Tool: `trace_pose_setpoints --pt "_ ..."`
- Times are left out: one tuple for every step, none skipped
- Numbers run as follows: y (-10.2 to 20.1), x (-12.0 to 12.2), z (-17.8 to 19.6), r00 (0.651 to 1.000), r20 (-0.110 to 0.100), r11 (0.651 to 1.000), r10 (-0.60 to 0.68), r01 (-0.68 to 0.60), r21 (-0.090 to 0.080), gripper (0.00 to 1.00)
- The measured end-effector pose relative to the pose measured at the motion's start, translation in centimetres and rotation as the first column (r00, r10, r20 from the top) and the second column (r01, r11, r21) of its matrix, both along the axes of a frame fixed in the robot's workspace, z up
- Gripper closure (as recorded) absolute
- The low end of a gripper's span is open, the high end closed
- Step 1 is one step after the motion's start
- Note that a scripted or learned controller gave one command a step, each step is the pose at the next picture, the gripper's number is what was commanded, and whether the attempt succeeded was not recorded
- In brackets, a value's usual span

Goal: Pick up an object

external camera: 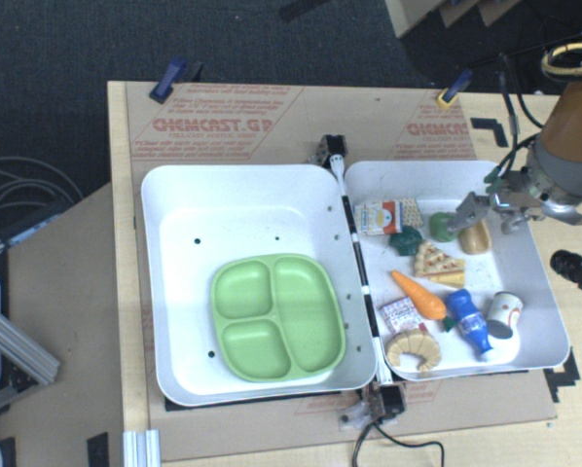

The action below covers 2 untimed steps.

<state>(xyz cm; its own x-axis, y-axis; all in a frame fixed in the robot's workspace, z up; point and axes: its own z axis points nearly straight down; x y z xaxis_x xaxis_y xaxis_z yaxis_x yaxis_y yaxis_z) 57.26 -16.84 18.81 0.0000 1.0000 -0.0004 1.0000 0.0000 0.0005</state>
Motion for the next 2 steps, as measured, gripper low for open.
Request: trace_pose_setpoints --pt "5.8 -5.3 -5.5 1.000 -0.003 1.000 0.001 -0.001 0.001 0.00" --pt "5.6 -6.3 -10.4 1.000 -0.001 1.000 0.000 0.000 0.001 0.00"
